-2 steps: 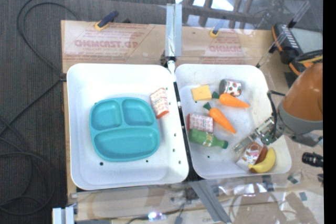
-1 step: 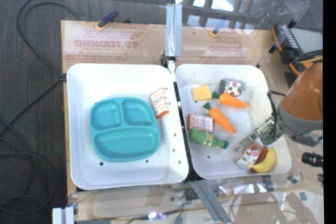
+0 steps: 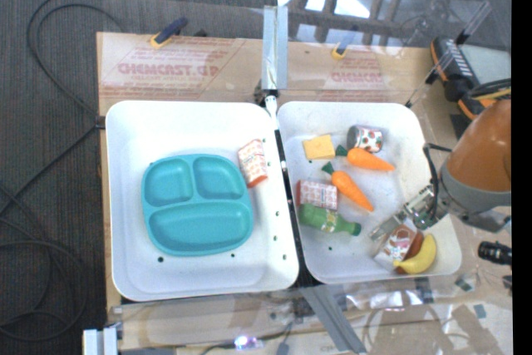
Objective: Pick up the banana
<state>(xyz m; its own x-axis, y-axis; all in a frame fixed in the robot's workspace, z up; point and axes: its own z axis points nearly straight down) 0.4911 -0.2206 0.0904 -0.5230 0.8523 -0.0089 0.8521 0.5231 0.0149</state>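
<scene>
The banana (image 3: pixel 421 255) is lying in the near right corner of the right bin (image 3: pixel 413 122), touching a small red-and-white packet (image 3: pixel 400 245), and is not yet being lifted. The gripper (image 3: pixel 397 226) is being held low just beside it, over the packet, with nothing seen between its fingers; whether it is released or clenched cannot be told. The grasp and the lift are judged as remaining.

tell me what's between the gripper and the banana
In the camera view, a small red-and-white packet lies between the gripper and the banana, right against the banana.
</scene>
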